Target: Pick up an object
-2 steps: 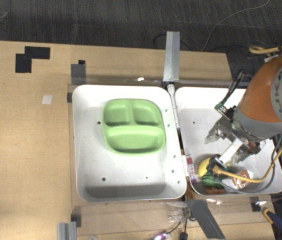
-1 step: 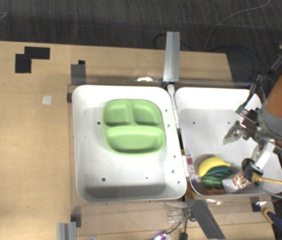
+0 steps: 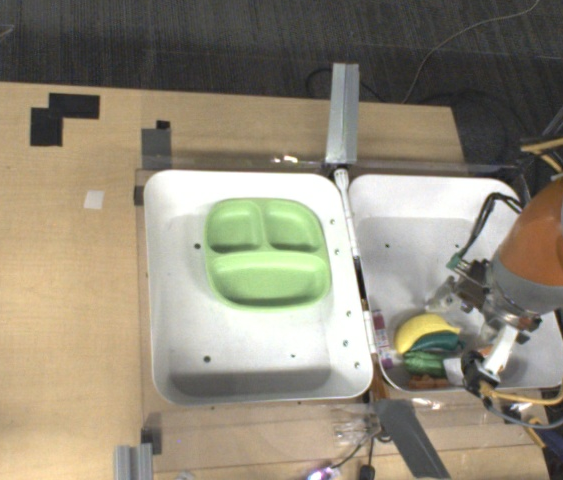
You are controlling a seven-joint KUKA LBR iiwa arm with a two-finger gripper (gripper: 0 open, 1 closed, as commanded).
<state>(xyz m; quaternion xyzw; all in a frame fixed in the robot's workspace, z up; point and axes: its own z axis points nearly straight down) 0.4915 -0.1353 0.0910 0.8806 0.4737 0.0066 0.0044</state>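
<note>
Two shallow white plastic bins side by side on pale wooden bench (image 3: 51, 298), split by grey metal divider rail (image 3: 343, 118) running up past far rims. Left of that rail: left white bin (image 3: 171, 368) holding light-green three-compartment plastic tray (image 3: 265, 252), flat, roughly centred toward far half, well apart from everything else. Right of rail: right white bin (image 3: 411, 218), far half bare. Small cluster of objects in near-left corner of right bin, just beside rail's near end: rounded yellow object (image 3: 419, 328) on top, dark green piece (image 3: 439, 344) touching its right side, reddish-orange bit (image 3: 423, 361) underneath against near wall; exact shapes too small to tell. Grey arm with orange band (image 3: 546, 233) reaching in from right of rail, over right bin's near-right part. Two-finger gripper (image 3: 466, 303) tilted down toward cluster, just right of yellow object, close above it; finger spacing lost in cables and brackets, cannot tell. Nothing seen between fingers. Black cable (image 3: 481, 223) looping off wrist. Black squares (image 3: 61, 116) on bench far left of rail.
</note>
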